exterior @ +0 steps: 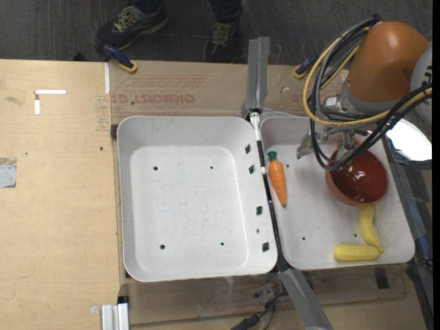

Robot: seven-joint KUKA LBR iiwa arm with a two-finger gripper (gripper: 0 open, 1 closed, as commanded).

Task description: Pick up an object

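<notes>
1. Carrot (276, 178) lies along your right bin's (302, 249) left wall; red bowl (357, 177) sits near its far right.
2. Banana (370, 227) and corn cob (356, 253) lie below the bowl.
3. Gripper (344, 145) hangs over the bowl; you cannot tell its jaw state.

Even, fairly bright light is falling from overhead onto my pale wooden worktop (55, 184), and I am seeing only soft, short shadows. The two shallow white plastic bins (185, 191) are reflecting it almost to washing out, their inner walls barely shading. A hot white patch is glaring on the shiny metal part (411, 141) beside my arm, and small highlights are glinting inside the glossy red bowl (361, 179). The dark carpeted floor (62, 12) is staying dim. The image is looking slightly soft and grainy throughout.
</notes>
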